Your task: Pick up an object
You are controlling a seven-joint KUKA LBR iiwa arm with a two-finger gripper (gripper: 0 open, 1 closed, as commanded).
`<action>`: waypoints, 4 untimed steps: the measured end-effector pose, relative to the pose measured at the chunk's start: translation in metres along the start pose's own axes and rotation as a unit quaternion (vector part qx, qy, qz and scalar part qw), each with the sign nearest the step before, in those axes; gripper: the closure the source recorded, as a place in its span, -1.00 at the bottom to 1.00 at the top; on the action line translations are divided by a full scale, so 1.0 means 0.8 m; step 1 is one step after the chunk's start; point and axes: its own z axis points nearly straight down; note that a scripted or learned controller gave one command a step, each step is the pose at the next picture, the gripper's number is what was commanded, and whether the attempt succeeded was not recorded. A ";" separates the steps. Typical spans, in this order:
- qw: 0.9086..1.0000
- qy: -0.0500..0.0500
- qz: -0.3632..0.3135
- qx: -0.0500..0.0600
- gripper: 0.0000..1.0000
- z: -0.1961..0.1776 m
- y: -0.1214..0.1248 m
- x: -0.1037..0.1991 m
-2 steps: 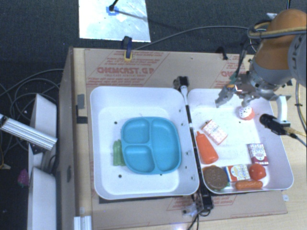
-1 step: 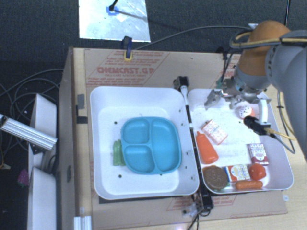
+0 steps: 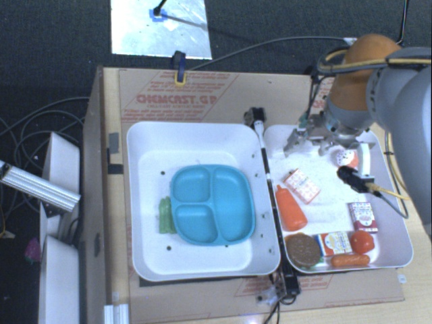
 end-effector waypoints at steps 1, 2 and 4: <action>1.000 0.000 -0.001 -0.002 1.00 -0.015 0.002 0.000; 1.000 0.000 -0.002 -0.004 1.00 -0.029 0.003 0.000; 1.000 0.000 -0.003 -0.007 1.00 -0.057 0.005 0.000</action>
